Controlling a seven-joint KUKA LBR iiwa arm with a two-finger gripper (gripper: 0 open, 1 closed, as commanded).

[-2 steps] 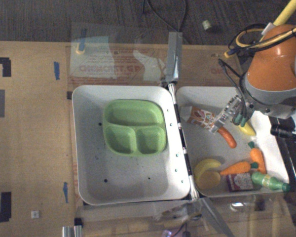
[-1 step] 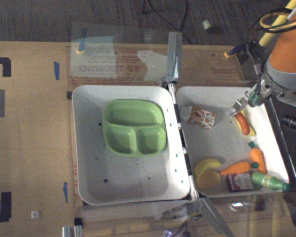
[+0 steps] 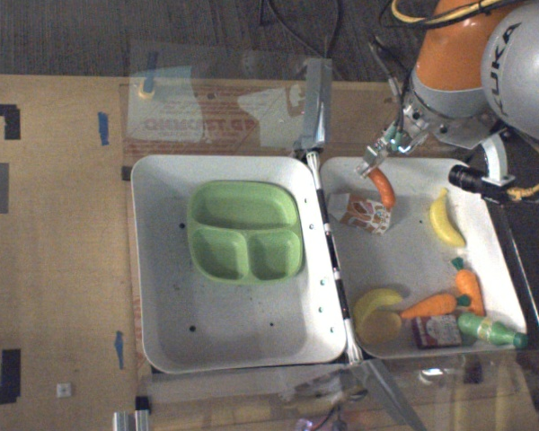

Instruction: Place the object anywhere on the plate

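Note:
A green three-compartment plate (image 3: 245, 232) lies in the left white bin (image 3: 162, 312). My gripper (image 3: 375, 166) hangs over the back left corner of the right bin (image 3: 413, 259). It is shut on the top end of a small orange-red sausage-shaped object (image 3: 383, 189), which slants down from the fingertips. The object is just above and beside a small brown-and-white carton (image 3: 366, 214). The plate is well to the left of the gripper, across the divider between the bins.
The right bin also holds a banana (image 3: 446, 221), two carrots (image 3: 470, 290) (image 3: 428, 307), a yellow round piece (image 3: 377, 308), a red bottle (image 3: 438, 330) and a green bottle (image 3: 494, 332). A metal rail (image 3: 328, 259) separates the bins.

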